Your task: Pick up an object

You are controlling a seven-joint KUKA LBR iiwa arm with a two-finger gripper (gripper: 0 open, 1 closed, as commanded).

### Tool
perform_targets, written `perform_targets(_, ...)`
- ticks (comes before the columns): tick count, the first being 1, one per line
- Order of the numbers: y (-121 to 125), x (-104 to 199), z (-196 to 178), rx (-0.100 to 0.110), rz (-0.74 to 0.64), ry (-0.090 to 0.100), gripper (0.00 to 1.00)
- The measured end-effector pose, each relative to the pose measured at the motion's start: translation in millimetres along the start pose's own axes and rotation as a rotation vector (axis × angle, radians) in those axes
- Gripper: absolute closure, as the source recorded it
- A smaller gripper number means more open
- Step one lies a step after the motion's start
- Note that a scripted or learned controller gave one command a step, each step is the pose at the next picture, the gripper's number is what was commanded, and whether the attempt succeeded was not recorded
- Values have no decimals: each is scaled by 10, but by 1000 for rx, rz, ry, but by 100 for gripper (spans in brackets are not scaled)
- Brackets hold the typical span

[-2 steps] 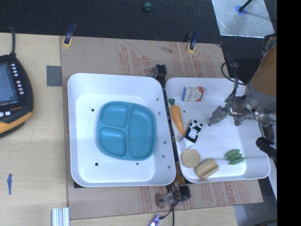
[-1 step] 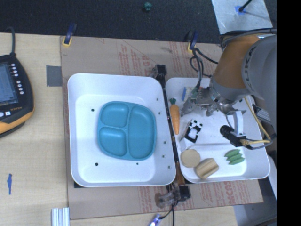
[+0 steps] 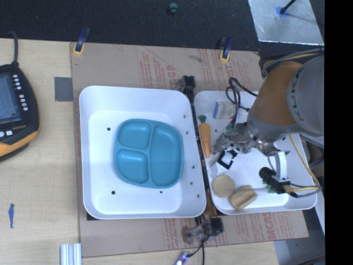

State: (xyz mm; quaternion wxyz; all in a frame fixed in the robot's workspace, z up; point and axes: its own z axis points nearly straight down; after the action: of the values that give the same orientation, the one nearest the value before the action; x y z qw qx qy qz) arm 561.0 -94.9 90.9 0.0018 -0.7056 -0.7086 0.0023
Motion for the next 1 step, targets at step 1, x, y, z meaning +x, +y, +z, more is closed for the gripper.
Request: perform_targets(1, 14, -11, -117, -2, -1, -2, 100)
